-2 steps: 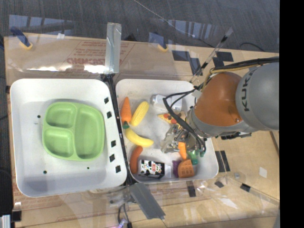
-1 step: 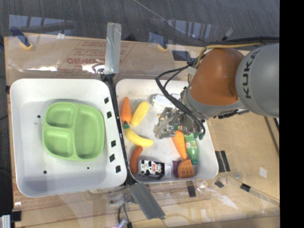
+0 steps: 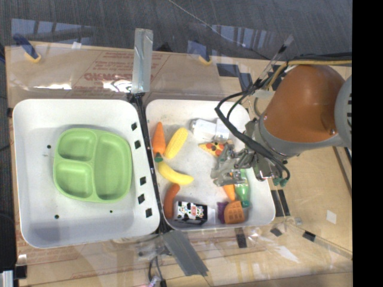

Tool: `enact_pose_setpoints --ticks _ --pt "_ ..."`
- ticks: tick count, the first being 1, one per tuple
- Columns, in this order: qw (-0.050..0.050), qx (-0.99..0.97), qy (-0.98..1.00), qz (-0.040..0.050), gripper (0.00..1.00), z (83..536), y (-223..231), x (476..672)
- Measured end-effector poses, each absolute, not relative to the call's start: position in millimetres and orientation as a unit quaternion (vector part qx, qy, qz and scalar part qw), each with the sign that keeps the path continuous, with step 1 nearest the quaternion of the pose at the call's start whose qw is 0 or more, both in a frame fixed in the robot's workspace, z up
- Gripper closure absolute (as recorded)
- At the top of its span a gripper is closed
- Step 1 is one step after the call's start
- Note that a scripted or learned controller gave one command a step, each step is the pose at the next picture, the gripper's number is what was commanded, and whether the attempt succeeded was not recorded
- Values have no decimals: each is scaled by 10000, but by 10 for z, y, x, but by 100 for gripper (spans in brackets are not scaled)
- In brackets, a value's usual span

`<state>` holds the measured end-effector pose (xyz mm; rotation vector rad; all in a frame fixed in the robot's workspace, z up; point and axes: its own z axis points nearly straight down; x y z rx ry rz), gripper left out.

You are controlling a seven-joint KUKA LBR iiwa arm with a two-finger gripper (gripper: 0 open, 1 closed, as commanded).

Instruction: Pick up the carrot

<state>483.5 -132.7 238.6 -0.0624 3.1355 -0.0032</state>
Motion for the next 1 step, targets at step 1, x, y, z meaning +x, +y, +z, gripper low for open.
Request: enact_pose_setpoints --ticks 1 --pt "7 -2178 9760 1 100 2314 -516 4848"
